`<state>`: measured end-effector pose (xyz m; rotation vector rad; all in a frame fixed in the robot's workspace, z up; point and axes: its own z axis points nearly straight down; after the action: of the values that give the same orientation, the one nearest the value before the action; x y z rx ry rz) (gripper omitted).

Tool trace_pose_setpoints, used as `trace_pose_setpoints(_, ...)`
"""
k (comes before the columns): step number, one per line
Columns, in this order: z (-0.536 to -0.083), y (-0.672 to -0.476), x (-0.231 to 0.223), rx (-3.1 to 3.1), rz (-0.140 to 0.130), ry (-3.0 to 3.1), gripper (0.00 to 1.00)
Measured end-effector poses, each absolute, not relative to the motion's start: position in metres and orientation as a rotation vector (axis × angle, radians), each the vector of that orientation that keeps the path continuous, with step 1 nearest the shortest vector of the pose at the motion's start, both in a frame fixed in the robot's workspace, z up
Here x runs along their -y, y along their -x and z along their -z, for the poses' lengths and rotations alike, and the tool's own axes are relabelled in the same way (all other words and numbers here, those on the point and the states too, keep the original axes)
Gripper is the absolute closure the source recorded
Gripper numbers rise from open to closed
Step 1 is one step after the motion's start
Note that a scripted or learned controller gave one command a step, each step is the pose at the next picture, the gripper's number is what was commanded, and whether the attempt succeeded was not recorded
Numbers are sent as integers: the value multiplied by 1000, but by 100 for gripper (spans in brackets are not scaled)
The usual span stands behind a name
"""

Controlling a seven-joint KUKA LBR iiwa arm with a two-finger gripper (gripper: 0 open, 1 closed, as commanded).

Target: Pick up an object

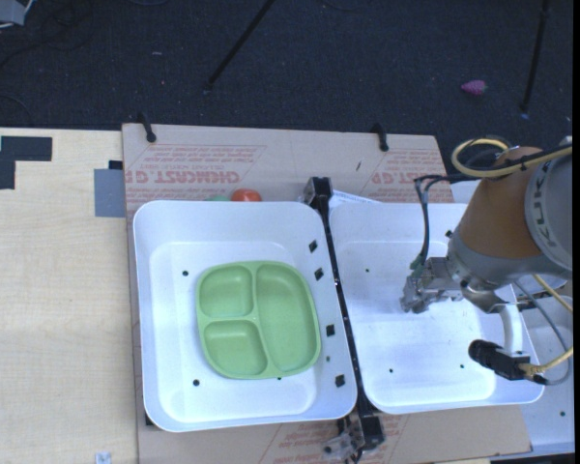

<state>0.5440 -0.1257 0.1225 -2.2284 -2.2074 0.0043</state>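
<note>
I see two white bins side by side, the left bin (pixel 164 259) and the right bin (pixel 406 375), on printed cardboard (pixel 271 167). Left lies pale wooden bench (pixel 48 307); beyond, dark carpet (pixel 271 46).

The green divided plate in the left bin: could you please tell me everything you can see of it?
The green divided plate is pale green and looks like moulded plastic, a rounded rectangle with raised ridges splitting it into three compartments: one long one on the right, two smaller ones on the left. All three look bare. It lies flat on the floor of the left bin, roughly central and turned slightly askew to the bin's walls. Nothing else touches it; the claw is over the right bin.
</note>
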Motion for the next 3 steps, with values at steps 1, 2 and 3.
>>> trace_pose_setpoints(1,-178,-535,128,2214,2,2231,100)
trace_pose_setpoints(2,-226,-536,129,2223,3,2223,100)
trace_pose_setpoints(3,-231,-562,74,2226,2,2215,100)
